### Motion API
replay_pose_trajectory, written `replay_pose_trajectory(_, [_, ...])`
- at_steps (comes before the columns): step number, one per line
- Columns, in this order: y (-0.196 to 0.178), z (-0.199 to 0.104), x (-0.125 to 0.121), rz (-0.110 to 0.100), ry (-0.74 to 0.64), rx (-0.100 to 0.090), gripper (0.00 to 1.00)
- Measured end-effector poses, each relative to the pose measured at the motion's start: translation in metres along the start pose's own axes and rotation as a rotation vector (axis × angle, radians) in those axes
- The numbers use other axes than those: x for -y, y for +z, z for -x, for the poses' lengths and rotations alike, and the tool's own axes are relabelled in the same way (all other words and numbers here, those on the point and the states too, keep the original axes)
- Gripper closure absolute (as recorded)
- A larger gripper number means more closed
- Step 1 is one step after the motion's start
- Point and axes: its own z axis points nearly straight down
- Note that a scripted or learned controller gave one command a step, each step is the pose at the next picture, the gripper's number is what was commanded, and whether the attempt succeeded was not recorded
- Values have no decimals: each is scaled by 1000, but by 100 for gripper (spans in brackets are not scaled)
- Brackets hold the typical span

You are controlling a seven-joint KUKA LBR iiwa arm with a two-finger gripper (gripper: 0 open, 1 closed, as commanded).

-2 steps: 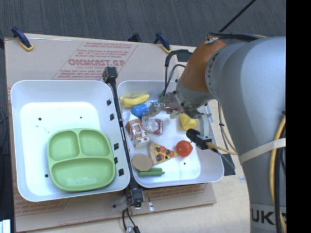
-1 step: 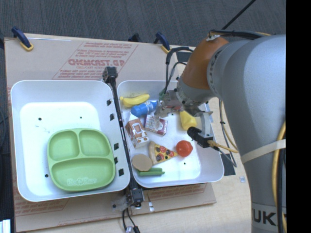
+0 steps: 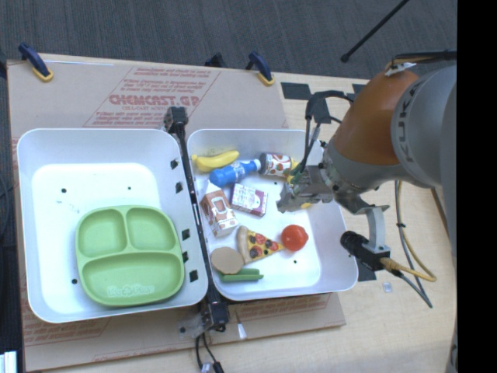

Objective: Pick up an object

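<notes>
The right bin (image 3: 330,274) holds several toy foods: a yellow banana (image 3: 215,160), a blue bottle (image 3: 234,172), a small can (image 3: 276,164), a dark red packet (image 3: 249,199), a brown carton (image 3: 218,212), a pizza slice (image 3: 257,245), a red tomato (image 3: 294,238), a tan cookie (image 3: 227,261) and a green stick (image 3: 241,274). My gripper (image 3: 296,195) hangs over the right side of this bin, just above the tomato and right of the red packet. The arm's wrist hides its fingers.
The left bin (image 3: 31,231) holds a green divided plate (image 3: 130,256). A black clip (image 3: 176,120) sits where the bins meet. Cardboard (image 3: 147,95) lies under the bins, with blue clamps (image 3: 260,66) at the back. Cables (image 3: 411,263) trail at the right.
</notes>
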Motion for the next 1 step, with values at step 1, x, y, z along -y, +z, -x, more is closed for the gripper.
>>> replay_pose_trajectory(1, [1, 0, 0, -1, 0, -1, 0])
